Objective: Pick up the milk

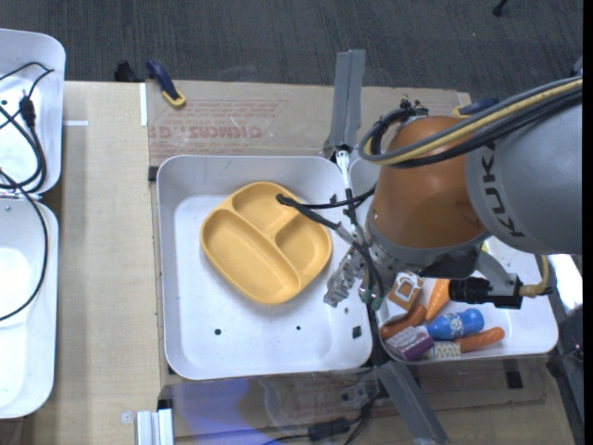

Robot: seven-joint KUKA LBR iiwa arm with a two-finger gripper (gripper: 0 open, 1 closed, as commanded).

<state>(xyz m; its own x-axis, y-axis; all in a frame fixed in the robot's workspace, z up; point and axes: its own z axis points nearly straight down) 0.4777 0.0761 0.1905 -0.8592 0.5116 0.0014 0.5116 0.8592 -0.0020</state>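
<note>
My gripper [345, 284] (apart or together, I can't tell) hangs low in the left bin [176, 248], with what I take for the milk [405, 290] at its 3 o'clock, crowded by a carrot [435, 297]; risk is snagging the wrong toy.

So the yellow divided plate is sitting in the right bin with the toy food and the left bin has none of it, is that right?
Not quite. The camera view shows the yellow divided plate in the left bin, not the right one. The toy food lies in the right bin, below the arm, and none of it is in the left bin, as you said.
</note>
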